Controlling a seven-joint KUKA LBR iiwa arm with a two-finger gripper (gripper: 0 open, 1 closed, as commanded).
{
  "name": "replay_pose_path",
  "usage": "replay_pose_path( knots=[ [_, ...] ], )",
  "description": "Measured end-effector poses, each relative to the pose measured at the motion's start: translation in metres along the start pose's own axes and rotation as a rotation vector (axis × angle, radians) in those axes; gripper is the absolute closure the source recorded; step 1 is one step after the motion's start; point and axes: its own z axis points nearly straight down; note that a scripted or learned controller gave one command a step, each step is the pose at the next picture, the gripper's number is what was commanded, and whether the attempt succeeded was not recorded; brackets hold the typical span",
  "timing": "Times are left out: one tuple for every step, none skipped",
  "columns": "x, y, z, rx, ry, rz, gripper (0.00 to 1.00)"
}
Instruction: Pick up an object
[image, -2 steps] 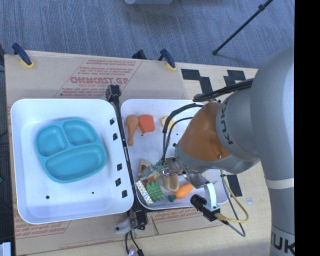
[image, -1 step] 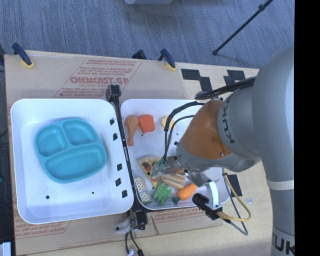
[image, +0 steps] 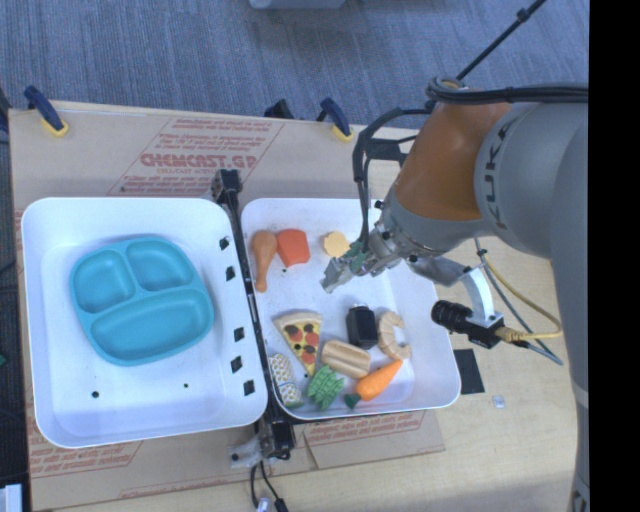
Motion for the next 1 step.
replay_pose_path(
  knots=[
    [0.0602, -0.0150, 0.0177, 0.003, 0.002, 0.126, 1.00]
  ],
)
